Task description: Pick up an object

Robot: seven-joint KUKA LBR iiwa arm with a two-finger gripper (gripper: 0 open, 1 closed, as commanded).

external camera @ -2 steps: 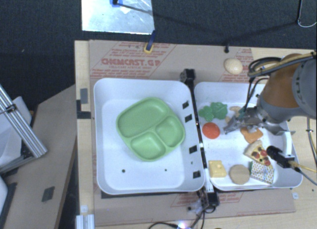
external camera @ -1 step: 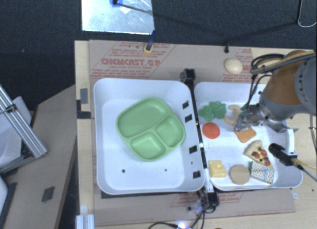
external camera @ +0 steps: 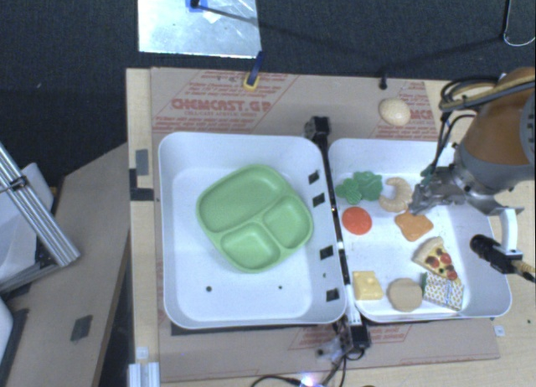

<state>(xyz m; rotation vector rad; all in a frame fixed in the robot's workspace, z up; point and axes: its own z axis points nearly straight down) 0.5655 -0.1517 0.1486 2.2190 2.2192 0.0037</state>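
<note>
The counter [external camera: 276, 92] carries 2 white bins side by side. The left bin [external camera: 180, 209] holds a green divided tray [external camera: 254, 216], and the right bin [external camera: 486, 289] holds the small toy foods. The grey arm [external camera: 494, 151] reaches in from the right, its gripper [external camera: 421, 197] low over the upper middle of the right bin. I cannot tell from here whether it is released or clenched, and nothing is visibly held. Nearest to it are 2 pieces: the pale curved piece [external camera: 395, 194] just to its left, bending top to bottom, and the orange toast-like piece [external camera: 414, 225] just below it. My guess is 1 of those is the target. The red round piece [external camera: 358, 220] lies further left.
</note>
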